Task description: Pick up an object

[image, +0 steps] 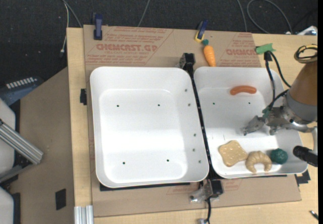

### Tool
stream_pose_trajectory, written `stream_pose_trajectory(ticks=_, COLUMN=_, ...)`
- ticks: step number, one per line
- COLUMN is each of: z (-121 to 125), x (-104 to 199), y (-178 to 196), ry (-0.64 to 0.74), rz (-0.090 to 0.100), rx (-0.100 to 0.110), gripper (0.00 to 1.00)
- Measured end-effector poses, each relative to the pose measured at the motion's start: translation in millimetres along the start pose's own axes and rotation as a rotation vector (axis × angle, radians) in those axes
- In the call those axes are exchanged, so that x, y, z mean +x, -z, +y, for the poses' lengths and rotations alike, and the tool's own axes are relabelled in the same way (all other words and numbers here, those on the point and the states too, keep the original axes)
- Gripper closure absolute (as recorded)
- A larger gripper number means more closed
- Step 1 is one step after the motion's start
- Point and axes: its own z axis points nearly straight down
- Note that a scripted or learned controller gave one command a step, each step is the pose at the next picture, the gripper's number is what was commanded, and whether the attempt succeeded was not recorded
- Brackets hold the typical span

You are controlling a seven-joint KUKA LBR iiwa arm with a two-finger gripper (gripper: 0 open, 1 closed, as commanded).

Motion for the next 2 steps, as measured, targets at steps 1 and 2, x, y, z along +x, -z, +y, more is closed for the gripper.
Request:
stream_pose_trajectory(ticks=1, z=58.5, x=-0.4, y=0.6, ry=0.003, rz=-0.003, rx=-0.011, gripper=0.0)
stream_pose_trajectory(ticks=2, z=116.6, x=-3.0, y=-8.5, ry=0.003, rz=-0.003, rx=-0.011, gripper=0.0)
